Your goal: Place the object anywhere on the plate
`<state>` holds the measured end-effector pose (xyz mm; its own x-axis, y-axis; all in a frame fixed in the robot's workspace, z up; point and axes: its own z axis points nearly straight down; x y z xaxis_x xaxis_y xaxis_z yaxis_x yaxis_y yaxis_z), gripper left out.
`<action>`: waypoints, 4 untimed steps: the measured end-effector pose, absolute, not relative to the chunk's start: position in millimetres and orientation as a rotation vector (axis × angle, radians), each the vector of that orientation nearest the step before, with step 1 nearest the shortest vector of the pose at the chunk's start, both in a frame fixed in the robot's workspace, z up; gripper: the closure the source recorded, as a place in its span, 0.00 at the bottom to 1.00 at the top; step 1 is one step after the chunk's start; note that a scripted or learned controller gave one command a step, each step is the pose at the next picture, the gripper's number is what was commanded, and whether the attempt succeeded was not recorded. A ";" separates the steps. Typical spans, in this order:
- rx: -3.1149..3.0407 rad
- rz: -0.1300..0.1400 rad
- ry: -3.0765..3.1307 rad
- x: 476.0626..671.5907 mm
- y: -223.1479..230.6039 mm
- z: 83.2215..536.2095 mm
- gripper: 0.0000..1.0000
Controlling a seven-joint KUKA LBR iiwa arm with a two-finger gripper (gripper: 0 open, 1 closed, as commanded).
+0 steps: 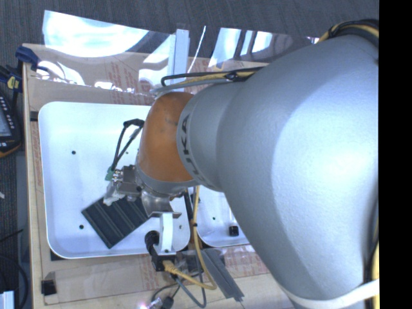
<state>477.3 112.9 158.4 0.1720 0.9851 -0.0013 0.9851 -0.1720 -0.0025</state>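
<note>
Two shallow white bins sit side by side, and the left bin (58, 172) holds a dark, flat, ribbed rectangular object (116, 221). Its long axis runs diagonally, from lower left up toward the right, ridges following that line. The claw (122, 188) hangs just above the object's upper right end, beneath the orange band (161, 143) and smooth grey arm (290, 153). Whether it grips anything, I cannot tell. The right bin (215, 227) lies right of the claw.

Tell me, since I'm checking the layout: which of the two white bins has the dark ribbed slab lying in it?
The left bin. The dark ribbed slab lies near its lower edge, beneath the arm's wrist; the right bin shows as a small part past the arm.
</note>
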 end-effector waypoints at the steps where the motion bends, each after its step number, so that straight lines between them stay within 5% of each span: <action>1: -2.732 0.011 -1.546 474.8 165.3 102.8 1.00; 2: -2.913 -0.008 -1.123 476.2 139.3 95.5 1.00; 3: -2.772 0.003 -1.473 476.0 94.3 191.2 1.00; 4: -2.684 0.009 -1.625 484.8 204.0 154.4 1.00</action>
<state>484.8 204.0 154.4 0.4635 0.8861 -0.0031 0.8861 -0.4635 -0.0064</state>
